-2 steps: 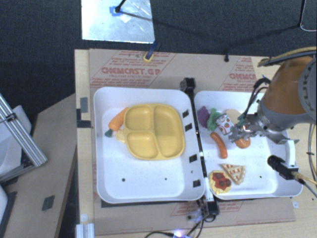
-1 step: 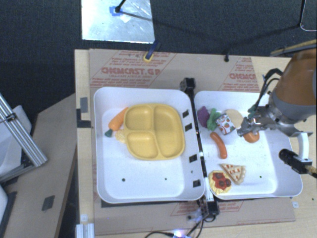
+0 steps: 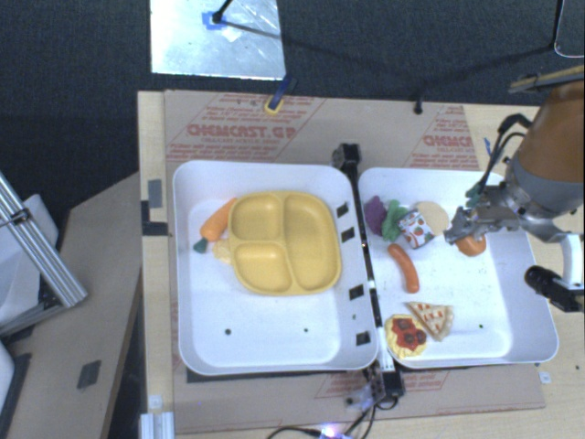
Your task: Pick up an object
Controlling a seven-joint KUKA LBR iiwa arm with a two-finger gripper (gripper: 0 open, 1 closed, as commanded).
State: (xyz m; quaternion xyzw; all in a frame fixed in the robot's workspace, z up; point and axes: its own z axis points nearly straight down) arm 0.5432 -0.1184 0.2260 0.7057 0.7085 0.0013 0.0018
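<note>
My gripper is low over the right bin, near its upper right part. A small orange object lies right under it, partly hidden by the gripper body. To the left of it sit a white and red carton, a tan round piece, and a purple and green vegetable. A red sausage lies at the bin's middle left. A pizza slice and a round yellow piece with red spots rest near the front.
The left bin holds a yellow divided plate with a carrot at its left side. A black divider runs between the bins. The arm's grey and orange body hangs over the right bin's far right corner.
</note>
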